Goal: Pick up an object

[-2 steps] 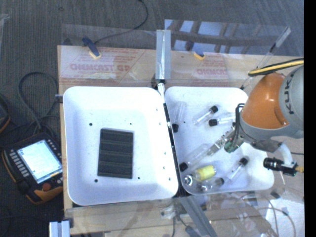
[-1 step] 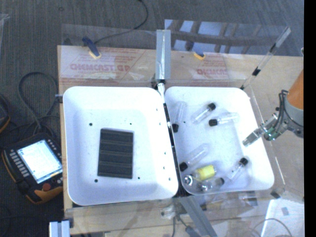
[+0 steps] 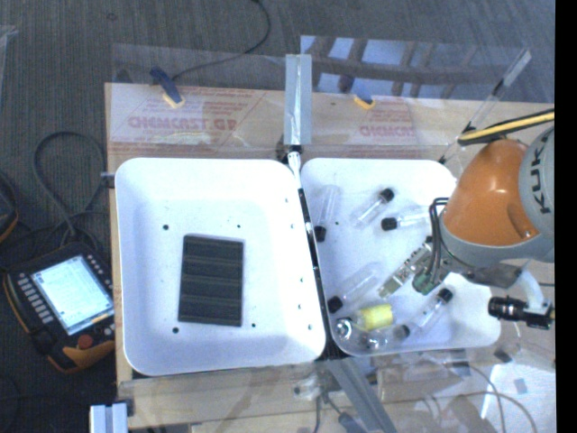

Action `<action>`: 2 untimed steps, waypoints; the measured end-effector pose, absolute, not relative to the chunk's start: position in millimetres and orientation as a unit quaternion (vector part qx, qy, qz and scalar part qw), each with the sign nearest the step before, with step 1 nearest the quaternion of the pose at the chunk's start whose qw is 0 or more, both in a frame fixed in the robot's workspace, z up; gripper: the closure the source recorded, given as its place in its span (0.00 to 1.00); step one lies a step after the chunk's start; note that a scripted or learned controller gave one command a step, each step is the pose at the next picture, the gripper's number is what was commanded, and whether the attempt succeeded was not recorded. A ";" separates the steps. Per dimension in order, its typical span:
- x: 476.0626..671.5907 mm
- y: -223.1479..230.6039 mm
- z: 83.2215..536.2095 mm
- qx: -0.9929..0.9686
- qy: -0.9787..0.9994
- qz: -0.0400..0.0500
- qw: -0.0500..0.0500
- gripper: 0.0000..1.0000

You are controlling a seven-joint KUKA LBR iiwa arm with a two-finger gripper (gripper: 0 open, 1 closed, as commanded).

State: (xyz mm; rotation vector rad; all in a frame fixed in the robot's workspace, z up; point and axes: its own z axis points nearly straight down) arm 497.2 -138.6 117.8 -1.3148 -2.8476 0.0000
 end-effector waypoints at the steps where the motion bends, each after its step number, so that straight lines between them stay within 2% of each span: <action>1: 485.1 -195.7 231.0 -0.434 -0.901 0.001 0.000 0.00; 2: 484.5 -125.9 160.7 -0.362 -0.932 0.000 0.002 0.00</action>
